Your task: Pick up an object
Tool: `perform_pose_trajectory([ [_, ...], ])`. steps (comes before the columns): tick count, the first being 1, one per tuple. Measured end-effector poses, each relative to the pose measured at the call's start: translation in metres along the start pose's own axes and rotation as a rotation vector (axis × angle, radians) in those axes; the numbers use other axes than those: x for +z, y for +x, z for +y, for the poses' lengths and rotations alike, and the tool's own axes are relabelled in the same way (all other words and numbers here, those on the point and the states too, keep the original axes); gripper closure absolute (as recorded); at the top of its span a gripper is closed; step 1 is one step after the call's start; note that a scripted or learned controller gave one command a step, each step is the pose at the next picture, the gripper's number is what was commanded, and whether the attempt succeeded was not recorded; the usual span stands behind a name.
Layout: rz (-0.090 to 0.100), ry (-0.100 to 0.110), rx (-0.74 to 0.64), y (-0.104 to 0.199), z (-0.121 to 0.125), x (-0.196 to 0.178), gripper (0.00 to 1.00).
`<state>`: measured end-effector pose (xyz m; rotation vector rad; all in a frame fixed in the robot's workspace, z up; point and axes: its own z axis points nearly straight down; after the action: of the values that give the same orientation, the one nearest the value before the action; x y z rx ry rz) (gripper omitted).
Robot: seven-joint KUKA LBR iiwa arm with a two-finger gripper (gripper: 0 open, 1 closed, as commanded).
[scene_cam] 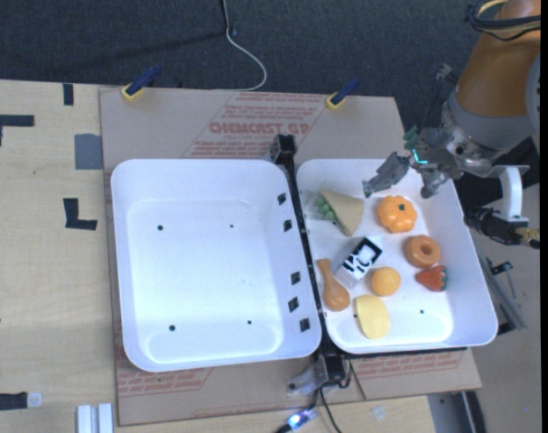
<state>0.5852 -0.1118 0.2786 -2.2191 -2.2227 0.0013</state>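
Yellow block (pixel 372 317) near, small pumpkin (pixel 396 214) just below spread fingers (pixel 383 173).

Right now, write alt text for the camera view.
A grey robot arm's two-finger gripper hovers open, holding nothing, above a small orange pumpkin in the right shallow white bin. That bin also holds a brown ring doughnut, a yellow block and other toy foods.
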Motion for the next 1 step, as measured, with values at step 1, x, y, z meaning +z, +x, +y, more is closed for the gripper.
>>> perform_pose_trajectory([
  [1, 0.003, 0.010, -0.005, 0.0863, -0.0419, 0.0696, 0.00],
])
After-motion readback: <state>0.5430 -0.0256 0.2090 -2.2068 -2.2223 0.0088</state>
